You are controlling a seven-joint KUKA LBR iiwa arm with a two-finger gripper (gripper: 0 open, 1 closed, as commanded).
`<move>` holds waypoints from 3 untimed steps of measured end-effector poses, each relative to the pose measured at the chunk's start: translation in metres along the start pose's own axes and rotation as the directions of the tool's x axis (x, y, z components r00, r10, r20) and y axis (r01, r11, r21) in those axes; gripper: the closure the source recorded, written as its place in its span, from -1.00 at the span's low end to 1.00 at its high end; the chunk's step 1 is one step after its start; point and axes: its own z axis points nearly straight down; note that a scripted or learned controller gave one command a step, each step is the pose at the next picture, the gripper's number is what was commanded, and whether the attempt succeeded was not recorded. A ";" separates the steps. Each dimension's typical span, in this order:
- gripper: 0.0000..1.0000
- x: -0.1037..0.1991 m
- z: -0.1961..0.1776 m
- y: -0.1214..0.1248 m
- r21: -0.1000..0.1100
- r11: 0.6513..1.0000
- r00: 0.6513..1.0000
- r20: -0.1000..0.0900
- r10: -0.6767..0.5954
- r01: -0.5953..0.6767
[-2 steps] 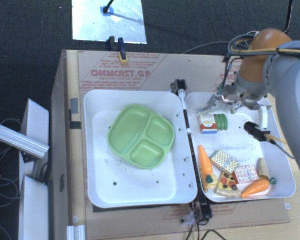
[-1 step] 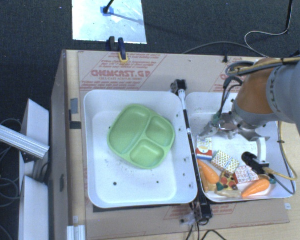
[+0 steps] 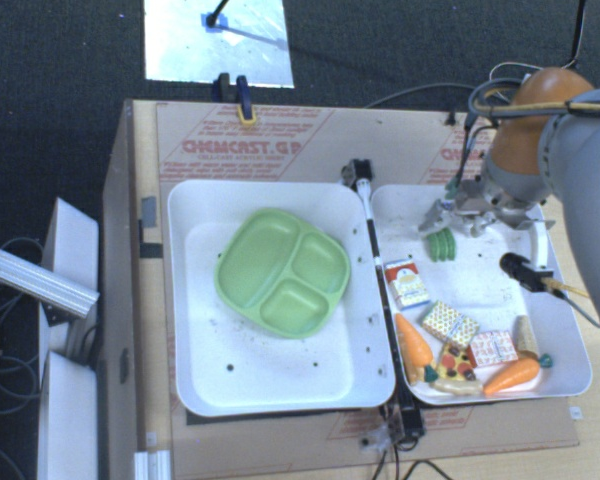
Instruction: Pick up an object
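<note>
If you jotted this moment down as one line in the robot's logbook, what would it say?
arm: over right bin | gripper: at far end, just above green toy | grasp: none seen | left bin: green divided plate

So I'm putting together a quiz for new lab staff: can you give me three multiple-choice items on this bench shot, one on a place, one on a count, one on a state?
1. Where is the green divided plate?
A. in the left bin
B. in the right bin
C. on the floor

2. How many carrots lie in the right bin?
A. none
B. two
C. five

3. How does the gripper stand to the small green item?
A. it has lifted the item high above the bench
B. it is low in the right bin, just above the item, which lies on the bin floor
C. it is over the left bin

Answers:
1 A: the plate sits in the left bin.
2 B: one carrot by the divider, another carrot near the front corner.
3 B: the item rests on the bin floor under the gripper.
</note>
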 end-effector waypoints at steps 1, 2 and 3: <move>1.00 0.000 -0.011 0.001 -0.002 1.000 1.000 0.001 -0.004 0.004; 1.00 0.041 -0.118 -0.050 -0.002 1.000 1.000 -0.001 -0.002 0.002; 1.00 0.094 -0.170 -0.088 0.001 1.000 1.000 -0.002 -0.001 0.001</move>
